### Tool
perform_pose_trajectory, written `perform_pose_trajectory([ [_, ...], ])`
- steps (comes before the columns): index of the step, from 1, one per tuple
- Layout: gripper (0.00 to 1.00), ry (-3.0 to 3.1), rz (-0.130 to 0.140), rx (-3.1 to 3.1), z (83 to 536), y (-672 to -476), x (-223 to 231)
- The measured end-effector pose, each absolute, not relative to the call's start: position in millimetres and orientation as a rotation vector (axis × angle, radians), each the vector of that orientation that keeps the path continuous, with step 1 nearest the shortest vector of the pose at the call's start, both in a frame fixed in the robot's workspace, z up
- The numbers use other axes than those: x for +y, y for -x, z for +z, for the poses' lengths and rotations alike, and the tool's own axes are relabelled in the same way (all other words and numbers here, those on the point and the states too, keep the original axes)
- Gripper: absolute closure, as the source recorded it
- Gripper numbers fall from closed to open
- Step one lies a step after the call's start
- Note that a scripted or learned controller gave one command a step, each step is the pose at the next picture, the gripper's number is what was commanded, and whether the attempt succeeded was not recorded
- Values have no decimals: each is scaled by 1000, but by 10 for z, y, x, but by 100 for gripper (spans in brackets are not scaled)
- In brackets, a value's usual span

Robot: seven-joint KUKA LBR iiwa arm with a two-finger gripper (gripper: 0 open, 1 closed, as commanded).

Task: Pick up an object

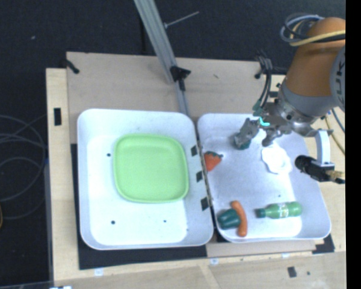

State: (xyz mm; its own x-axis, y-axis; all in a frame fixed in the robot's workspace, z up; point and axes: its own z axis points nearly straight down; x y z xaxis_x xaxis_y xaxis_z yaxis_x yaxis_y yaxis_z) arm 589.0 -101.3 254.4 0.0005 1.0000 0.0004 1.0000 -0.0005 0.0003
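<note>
My gripper [256, 138] hangs over the back of the right bin [313, 221], open, with nothing between its fingers [243, 136]. A white crumpled object [276, 159] lies just right of and below it, close to the right finger. A small red and orange piece [213, 160] sits by the bin's left wall. At the front, a green bottle [279, 210] lies on its side. An orange sausage-shaped piece [240, 217] rests there beside a dark green piece [227, 220].
The left bin [93, 179] holds a light green square plate [150, 168]. A grey slanted pole [158, 35] rises behind the bins. A black fitting [311, 167] sticks in at the right bin's right edge.
</note>
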Motion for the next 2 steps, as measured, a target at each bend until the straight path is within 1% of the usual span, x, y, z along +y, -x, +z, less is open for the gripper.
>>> perform_pose_trajectory([
  [1, 0, 2222, -1, -2221, 2544, -5890, -1013],
  [2, 0, 2220, 4, -2219, 1970, -5796, -1013],
])
